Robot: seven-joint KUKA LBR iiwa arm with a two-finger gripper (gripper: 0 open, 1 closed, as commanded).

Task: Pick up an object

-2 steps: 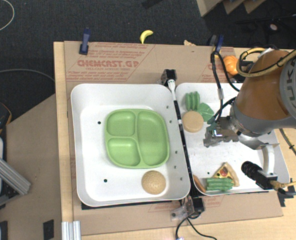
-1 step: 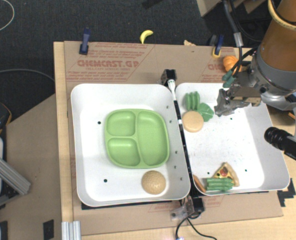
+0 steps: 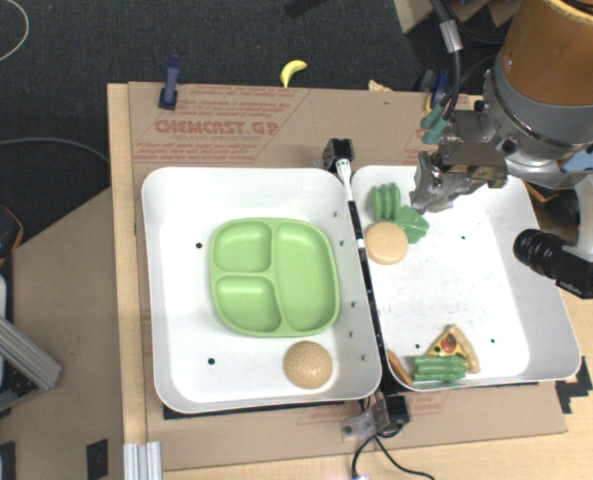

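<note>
Brown cardboard [image 3: 226, 123] covers the bench, and on it we see two white bins side by side. The left bin [image 3: 171, 268] holds a pale green divided plate [image 3: 274, 276] in its middle, and a round tan bun [image 3: 307, 364] lies near its front edge, just beside the plate's front rim. The right bin [image 3: 496, 298] carries the smaller things. At its back left corner we find a green ribbed toy [image 3: 385, 202], a green leafy piece [image 3: 414, 224] and a round cream-coloured disc [image 3: 386, 243], all close together. At the front left corner a toy pizza slice [image 3: 450, 345] rests against a bunch of green beans [image 3: 438, 368]. The gripper [image 3: 431, 200] hangs over the back left corner, right above the leafy piece; we cannot tell whether its jaws are spread or pressed together.
</note>
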